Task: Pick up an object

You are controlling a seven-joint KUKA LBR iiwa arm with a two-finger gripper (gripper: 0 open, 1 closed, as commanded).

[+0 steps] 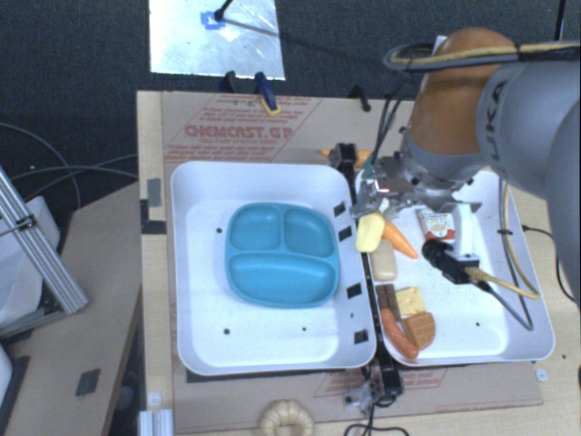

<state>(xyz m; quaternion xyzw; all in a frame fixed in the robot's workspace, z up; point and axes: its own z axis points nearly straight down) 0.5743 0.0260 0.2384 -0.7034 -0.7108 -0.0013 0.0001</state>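
Gripper (370, 209) above the right bin (508, 330) (finger state: cannot tell).
Glossy pale-yellow banana-like piece (369, 232) just below it; smooth blue divided plate (281, 252) at frame centre-left.

KUKA iiwa arm (536, 107): grey casing, rounded orange band (454, 89) (dark lettering beside it), yellow-and-black cables (454, 54) looped above.

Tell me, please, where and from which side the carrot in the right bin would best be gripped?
Probably across the carrot's thick orange middle, coming straight down from above. It lies flat on the right bin's floor, slanting from upper left to lower right, so the fingers would close across its narrow width. Its upper-left end sits close to a pale yellow piece, so the freer lower-right half looks safer. The gripper hangs just above.
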